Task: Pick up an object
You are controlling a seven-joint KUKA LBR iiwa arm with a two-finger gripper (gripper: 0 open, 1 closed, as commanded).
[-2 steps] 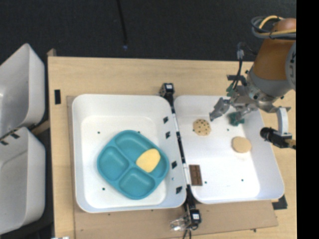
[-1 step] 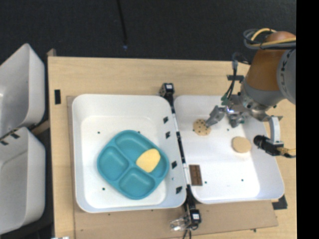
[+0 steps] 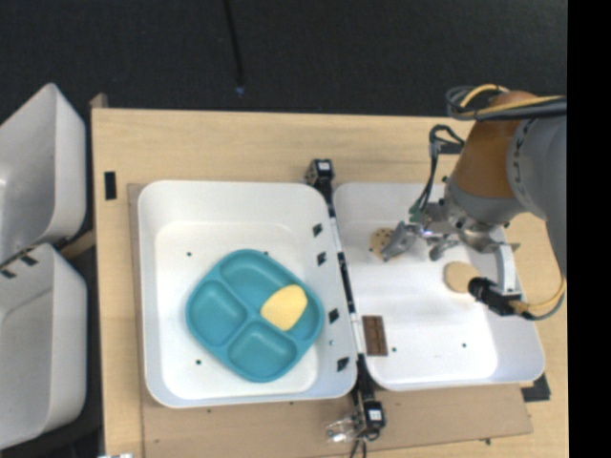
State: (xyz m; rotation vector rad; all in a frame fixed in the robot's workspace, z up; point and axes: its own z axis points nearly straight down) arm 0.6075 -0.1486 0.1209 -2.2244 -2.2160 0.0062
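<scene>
In the right bin (image 3: 430,361), my gripper (image 3: 421,245) hangs low over the back half, its two fingers spread apart with nothing between them. A small brown cookie-like piece (image 3: 381,241) lies just left of the left fingertip (image 3: 397,243). To the right of the gripper and a little nearer, a tan oval piece (image 3: 458,277) rests on the bin floor, partly behind the arm's black cable. A flat brown rectangular piece (image 3: 372,335) lies at the bin's left wall. The grey arm with its orange band (image 3: 487,156) comes in from the upper right.
The left bin (image 3: 172,370) holds a blue divided plate (image 3: 234,327) with a yellow lump (image 3: 284,306) in its right compartment. Black clips (image 3: 336,256) line the ridge between the bins. White chairs (image 3: 38,179) stand off the bench's left edge.
</scene>
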